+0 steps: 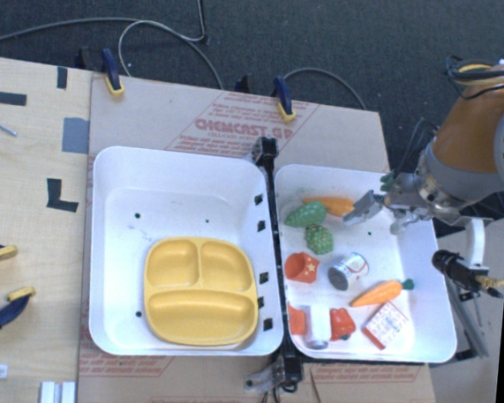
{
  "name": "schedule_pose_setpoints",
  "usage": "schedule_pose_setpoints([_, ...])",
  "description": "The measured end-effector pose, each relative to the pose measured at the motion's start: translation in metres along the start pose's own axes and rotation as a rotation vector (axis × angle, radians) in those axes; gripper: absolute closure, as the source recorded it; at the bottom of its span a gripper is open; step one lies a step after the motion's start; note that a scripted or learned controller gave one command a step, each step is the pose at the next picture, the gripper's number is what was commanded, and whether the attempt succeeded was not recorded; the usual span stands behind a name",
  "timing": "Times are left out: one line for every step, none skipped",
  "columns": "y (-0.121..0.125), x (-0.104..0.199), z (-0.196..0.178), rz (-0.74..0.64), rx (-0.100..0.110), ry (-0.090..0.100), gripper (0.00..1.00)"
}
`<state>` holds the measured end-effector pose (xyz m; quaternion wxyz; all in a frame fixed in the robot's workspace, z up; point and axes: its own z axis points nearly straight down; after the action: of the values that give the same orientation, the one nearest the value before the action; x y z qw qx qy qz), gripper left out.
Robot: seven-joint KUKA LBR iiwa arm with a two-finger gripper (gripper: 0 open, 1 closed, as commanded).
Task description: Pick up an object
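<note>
Orange plastic is what lies nearest me: a toy carrot [330, 205] at the far edge of the right bin [435, 285], just beside a green leafy piece [307, 214]. My fingers [382, 209] hang spread and released just above the bin's far side, a little to the right of that carrot, with nothing between them. I judge the carrot to be hollow moulded plastic, light and stiff, smooth enough to slip, so I would close across its thick middle, not the tapered tip. Nearer the middle of the bin sit a second green piece [319, 239], a red strawberry-like toy [301, 266] and a small metal can [347, 271] on its side; the can looks rigid and round and likely to roll away from a pinch. A second carrot [379, 293] and a flat red-and-white packet [386, 324] lie toward the near right corner. The left bin [112, 227] holds a yellow divided tray [201, 290], too broad for me.
</note>
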<state>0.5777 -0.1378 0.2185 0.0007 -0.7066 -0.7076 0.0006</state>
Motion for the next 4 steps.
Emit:
schedule_pose_setpoints([0.052, 0.009, 0.124, 0.000, 0.004, 0.000, 0.00])
schedule_pose_setpoints([0.032, 0.043, 0.132, 0.000, -0.004, -0.002, 0.00])
schedule_pose_setpoints([0.028, 0.025, 0.132, -0.001, -0.006, -0.001, 0.00])
schedule_pose_setpoints([0.031, 0.027, 0.132, 0.001, -0.004, -0.002, 0.00])
